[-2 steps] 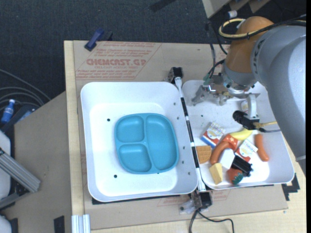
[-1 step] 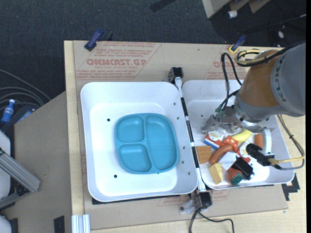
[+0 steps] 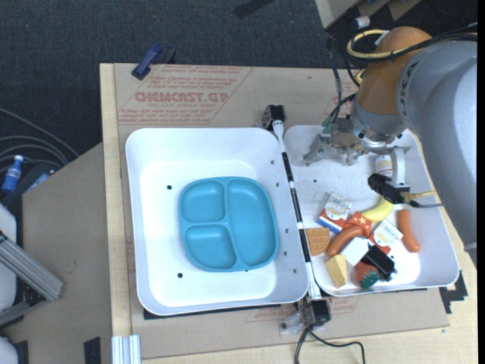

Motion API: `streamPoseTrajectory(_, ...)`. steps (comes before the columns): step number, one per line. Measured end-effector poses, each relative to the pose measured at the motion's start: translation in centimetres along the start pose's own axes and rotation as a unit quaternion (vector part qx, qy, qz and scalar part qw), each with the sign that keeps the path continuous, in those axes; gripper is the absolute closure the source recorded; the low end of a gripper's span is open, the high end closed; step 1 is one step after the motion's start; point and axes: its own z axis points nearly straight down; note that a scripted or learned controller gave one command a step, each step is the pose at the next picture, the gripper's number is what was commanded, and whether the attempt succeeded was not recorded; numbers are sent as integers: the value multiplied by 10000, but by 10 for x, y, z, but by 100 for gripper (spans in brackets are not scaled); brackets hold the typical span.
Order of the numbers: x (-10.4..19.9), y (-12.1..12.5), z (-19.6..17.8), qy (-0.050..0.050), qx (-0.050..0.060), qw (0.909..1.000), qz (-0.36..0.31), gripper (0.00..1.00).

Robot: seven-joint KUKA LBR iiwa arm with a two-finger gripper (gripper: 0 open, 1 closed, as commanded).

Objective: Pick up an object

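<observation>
The arm's jaws hang over the far end of the right bin, above bare white floor; how wide they stand I cannot tell, and nothing shows between them. The toys lie heaped toward that bin's near edge: a red sausage slanting from near-left to far-right, a yellow banana beside it, a cheese wedge. The left bin carries a blue 3-part tray.
</observation>
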Motion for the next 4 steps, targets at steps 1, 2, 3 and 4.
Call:
streamPoseTrajectory(1,9,-56,1,4,18,10000,9,0)
streamPoseTrajectory(2,4,3,0,-2,2,10000,-3,0)
streamPoseTrajectory(3,3,-52,1,4,19,10000,8,0)
streamPoseTrajectory(4,8,1,0,-1,2,10000,-1,0)
